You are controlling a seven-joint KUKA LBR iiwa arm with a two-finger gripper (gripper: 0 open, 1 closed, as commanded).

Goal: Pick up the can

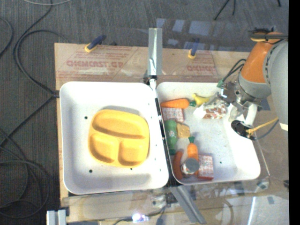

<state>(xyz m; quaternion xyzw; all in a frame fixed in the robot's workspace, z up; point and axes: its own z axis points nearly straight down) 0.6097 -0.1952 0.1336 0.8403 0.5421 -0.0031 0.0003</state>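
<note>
A small can (190, 166) with a grey top stands upright near the front edge of the right bin (234, 172). It is wedged between a small carrot (192, 150), a red sausage-like piece (177, 162) and a red box (205, 167). My gripper (226, 97) hangs at the bin's far right, under the orange-banded wrist (257, 64). It is well away from the can, close above a red-and-white packet (214, 110).
The right bin also holds a large carrot (176, 103), a banana (200, 99), a green lying container (171, 129) and a tan block (183, 131). A yellow divided tray (120, 137) lies in the left bin (75, 172). A cable loop (241, 128) hangs below the wrist.
</note>
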